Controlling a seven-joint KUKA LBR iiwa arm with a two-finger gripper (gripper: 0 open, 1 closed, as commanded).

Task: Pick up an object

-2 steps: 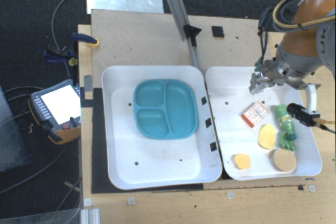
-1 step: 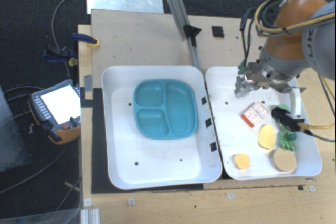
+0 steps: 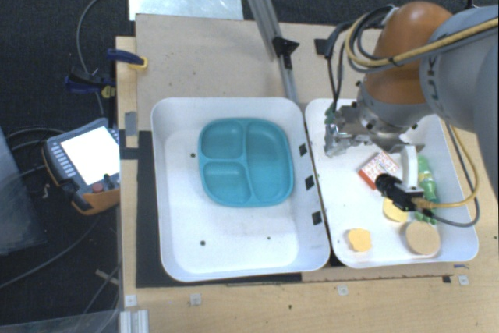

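My gripper [image 3: 335, 141] hangs over the far left part of the right bin [image 3: 343, 191], above bare white floor. Just to its right lies a red and white packet [image 3: 378, 166]. Further right, a green bottle-like thing [image 3: 426, 172] lies along the bin's right side. A yellow piece [image 3: 394, 211] lies nearer the front, with a tan round disc [image 3: 423, 239] and a small orange-yellow chunk [image 3: 359, 240] at the front edge. I see nothing held in the gripper.
A teal divided plate [image 3: 246, 161] lies in the left bin [image 3: 179, 238]. The arm's orange band [image 3: 409, 35] and grey body cover the right bin's far right corner. A metal pole [image 3: 265, 4] slants across the board behind the bins.
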